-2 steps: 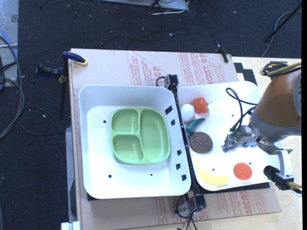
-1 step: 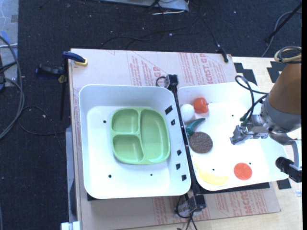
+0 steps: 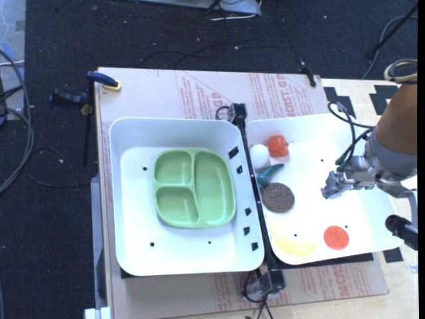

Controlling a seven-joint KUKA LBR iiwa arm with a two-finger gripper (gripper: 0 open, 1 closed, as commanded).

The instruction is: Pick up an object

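The only writing is on the brown cardboard sheet (image 3: 199,88) under the two white bins. It has red letters printed on it, and they look upside down and backwards from here. One patch of red letters sits along the top edge, above the bins. Another patch sits at the bottom right corner, below the bins. The letters are too small and blurry to read as words.

Evenly and brightly lit from above, white bins (image 3: 133,178) close to blown out, little glare elsewhere. Soft, short shadows under the green tray (image 3: 194,189) and along bin walls. Slightly soft focus throughout, coarse grain on the dark floor (image 3: 53,18), colours a little washed.
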